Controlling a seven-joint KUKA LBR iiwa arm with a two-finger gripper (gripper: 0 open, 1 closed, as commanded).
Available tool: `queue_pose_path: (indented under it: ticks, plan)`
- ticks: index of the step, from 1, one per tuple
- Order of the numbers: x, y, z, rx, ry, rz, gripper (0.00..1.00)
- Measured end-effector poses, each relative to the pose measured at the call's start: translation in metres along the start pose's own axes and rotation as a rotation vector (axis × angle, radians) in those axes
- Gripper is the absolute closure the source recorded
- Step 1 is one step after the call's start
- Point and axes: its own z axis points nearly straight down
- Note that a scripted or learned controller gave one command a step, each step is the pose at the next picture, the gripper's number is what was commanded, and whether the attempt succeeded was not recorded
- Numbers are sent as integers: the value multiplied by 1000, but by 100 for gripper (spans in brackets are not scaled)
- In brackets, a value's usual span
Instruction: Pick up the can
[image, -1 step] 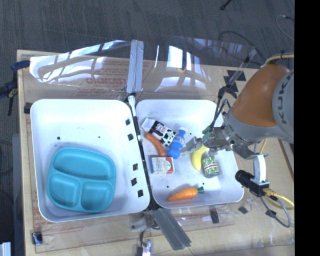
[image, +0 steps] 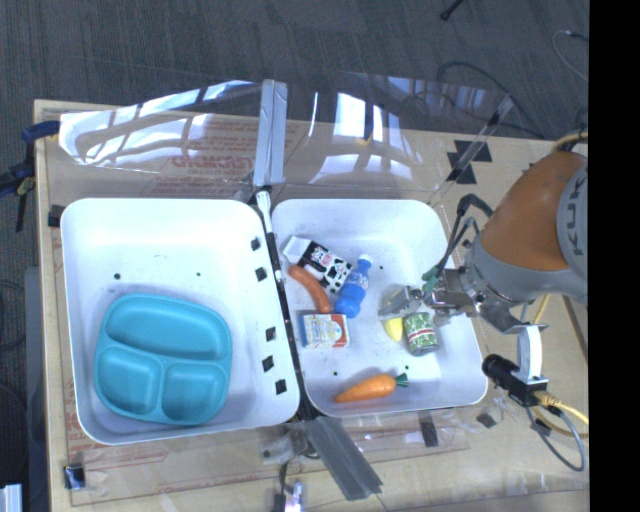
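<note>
While the can sits on the floor of the right bin, close to its right wall and touching a small yellow object on its left, I count the pick as not yet made. My gripper is down over the can's upper end, reaching in from the right, and I cannot tell from this slant how it is set or whether anything is actually between its tips, so I won't claim a hold. The can looks to rest on the bin floor, not lifted. What seems done is the approach; what is left, as I judge it, is a confirmed grasp and the lift clear of the bin. The carrot, the small carton and the blue bottle lie apart from the can, so they should not get in the way.
</note>
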Motion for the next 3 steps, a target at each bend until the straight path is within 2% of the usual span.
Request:
queue_pose_path:
  ticks: [1, 2, 3]
  plan:
    - [7, 43, 102, -14, -3, -169, 0]
    - [1, -9, 100, -6, -1, -325, 0]
    - [83, -14, 105, -13, -20, -450, 0]
